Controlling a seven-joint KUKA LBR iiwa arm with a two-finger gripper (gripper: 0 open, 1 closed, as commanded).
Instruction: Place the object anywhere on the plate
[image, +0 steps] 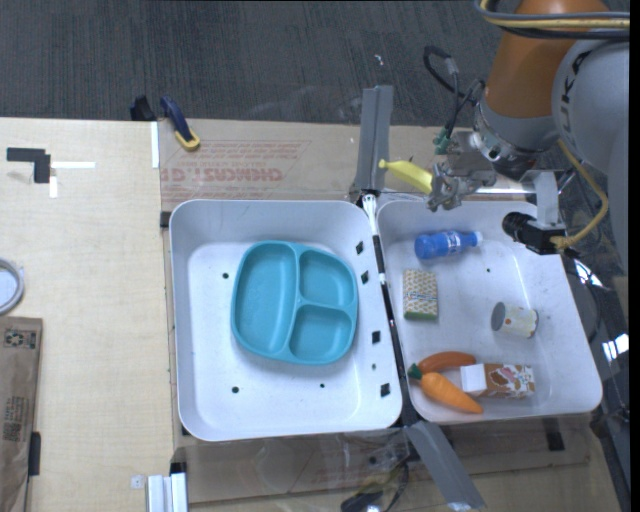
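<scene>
A teal three-section plate (296, 302) lies flat in the middle of the left bin (186, 330) with nothing on it. My gripper (449, 194) hangs over the far left corner of the right bin (575, 330). A yellow banana-shaped object (408, 175) sits by the bin's far rim, its right end touching the gripper's left side; I cannot see whether it is gripped. In the right bin lie a blue bottle (447, 243), a tan speckled block (421, 295), a white cup on its side (514, 319), two orange carrots (448, 385) and a small brown-and-white carton (497, 380).
A grey metal post (376, 135) stands at the far end of the divide between the bins, just left of the yellow object. On the bench to the left are a blue-and-yellow clamp (178, 123), a tape roll (6, 288) and a brown packet (18, 400).
</scene>
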